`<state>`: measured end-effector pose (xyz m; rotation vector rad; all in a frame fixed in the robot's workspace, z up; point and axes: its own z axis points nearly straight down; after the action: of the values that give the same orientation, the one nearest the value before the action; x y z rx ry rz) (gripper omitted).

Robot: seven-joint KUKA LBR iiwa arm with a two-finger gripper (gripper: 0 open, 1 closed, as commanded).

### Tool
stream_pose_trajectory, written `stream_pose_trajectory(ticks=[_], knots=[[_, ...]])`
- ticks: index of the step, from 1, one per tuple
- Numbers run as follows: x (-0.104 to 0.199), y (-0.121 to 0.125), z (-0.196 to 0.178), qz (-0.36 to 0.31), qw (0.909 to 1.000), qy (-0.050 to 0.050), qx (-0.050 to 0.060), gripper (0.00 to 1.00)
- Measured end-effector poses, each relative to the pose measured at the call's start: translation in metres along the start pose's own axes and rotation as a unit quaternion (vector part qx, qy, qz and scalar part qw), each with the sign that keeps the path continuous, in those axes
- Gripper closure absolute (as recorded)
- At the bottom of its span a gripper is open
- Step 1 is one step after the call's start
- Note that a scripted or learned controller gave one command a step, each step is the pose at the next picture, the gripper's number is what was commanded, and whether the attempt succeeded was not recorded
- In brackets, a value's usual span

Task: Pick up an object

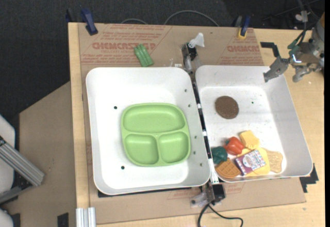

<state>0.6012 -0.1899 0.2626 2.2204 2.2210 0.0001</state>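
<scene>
At the near edge of the right bin [289,117] you have a cluster of toy food: a waffle-like orange piece [227,169], a purple-and-white packet [251,161], a tan biscuit [275,160], a yellow block [249,139], a red piece [234,145] and a dark green piece [219,155]. They lie touching or just beside one another in that bin's near corner. Farther back in the same bin, well apart from the cluster, you see a round brown cookie [226,107] lying flat on its own. The left bin [103,117] holds a green divided plate [154,134], sitting level near its middle. Behind the bins, on the counter [124,40], a small green item [144,55] rests on the cardboard sheet. The pincer [301,63] hangs at the far right corner of the right bin, above its rim and away from all the food. You cannot tell from here whether it is released or clenched; nothing shows between its tips.
</scene>
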Motion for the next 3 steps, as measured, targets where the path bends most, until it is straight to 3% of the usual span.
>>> stream_pose_trajectory(ticks=[1,2,3], knots=[[0.076,0.057,0.090,-0.004,1.0000,0.003,0.003,0.00],[0.075,0.028,0.183,0.001,1.0000,0.001,0.004,0.00],[0.099,-0.003,0.178,0.000,1.0000,0.001,0.003,0.00]])
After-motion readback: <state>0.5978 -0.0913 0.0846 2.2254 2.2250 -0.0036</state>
